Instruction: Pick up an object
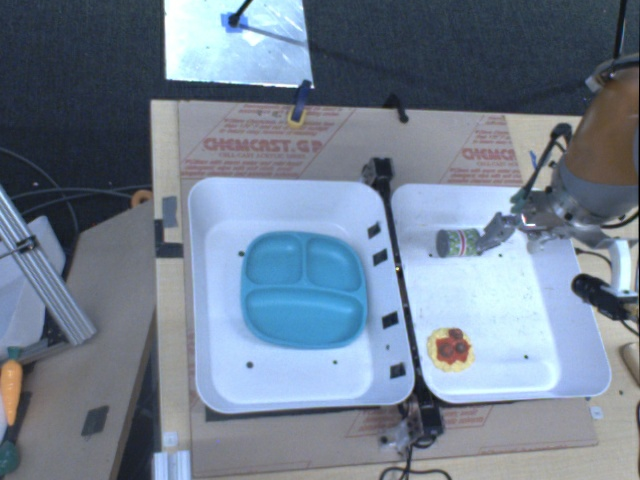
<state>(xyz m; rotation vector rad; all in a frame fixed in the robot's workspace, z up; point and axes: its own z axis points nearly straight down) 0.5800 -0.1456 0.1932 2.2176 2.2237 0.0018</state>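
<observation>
Single fixed camera above, slanted down over both bins point(300, 193), seemingly fairly high.

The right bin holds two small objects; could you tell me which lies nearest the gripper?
The green-labelled can, lying on its side beside the gripper; the small pizza sits nearer the bin's front.

The arm point(605, 153) enters from the right edge, its orange band uppermost and the grey wrist below it angled down and leftward. The gripper point(492, 236) extends from the wrist toward the left, held low and tilted. Cables run along the wrist's left side; the rest is cut off by the frame.
</observation>
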